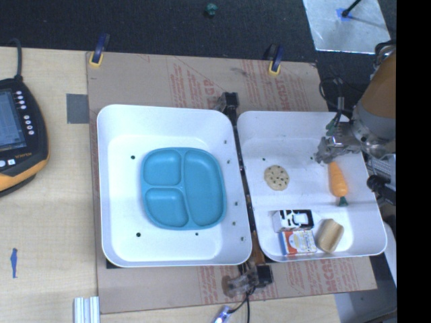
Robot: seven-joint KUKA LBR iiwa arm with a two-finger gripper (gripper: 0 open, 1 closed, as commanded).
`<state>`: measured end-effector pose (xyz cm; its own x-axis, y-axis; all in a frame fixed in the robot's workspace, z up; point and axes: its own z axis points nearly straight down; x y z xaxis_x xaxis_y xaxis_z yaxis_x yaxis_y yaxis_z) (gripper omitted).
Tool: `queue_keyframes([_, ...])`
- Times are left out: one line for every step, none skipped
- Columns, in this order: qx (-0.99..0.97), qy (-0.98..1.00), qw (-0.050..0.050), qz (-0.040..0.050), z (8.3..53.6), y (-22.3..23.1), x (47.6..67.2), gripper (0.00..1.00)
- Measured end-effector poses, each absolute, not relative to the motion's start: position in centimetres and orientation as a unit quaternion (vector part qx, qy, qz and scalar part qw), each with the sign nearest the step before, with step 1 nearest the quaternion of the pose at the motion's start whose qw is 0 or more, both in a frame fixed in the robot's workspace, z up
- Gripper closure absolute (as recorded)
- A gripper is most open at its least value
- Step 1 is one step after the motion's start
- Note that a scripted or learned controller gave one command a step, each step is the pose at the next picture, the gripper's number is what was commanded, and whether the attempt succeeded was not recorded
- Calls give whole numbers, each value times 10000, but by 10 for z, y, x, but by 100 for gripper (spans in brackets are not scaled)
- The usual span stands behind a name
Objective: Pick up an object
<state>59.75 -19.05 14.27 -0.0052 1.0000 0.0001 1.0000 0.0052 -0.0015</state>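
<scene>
the tool point(328, 149) hangs at the upper right of the frame, low over the right bin point(269, 128), just above the top end of an orange carrot point(337, 180); whether it is wide or narrow i cannot tell. left of the carrot lies a round cookie point(276, 177). along the bin's lower edge sit a small printed carton point(297, 234) and a tan bread roll point(329, 235), touching. the left bin point(114, 130) holds a blue divided plate point(182, 187). a black and orange handset point(17, 136) rests on the counter point(47, 247) at far left.
</scene>
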Motion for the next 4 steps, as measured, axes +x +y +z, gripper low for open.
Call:
queue_keyframes([-7052,-7090,5,6,143,-191,597,0])
queue_keyframes([-7061,-7081,-2,5,130,-212,605,0])
queue_keyframes([-7054,-7088,13,12,111,-211,593,0])
queue_keyframes([-7059,-7083,3,2,135,-212,606,0])
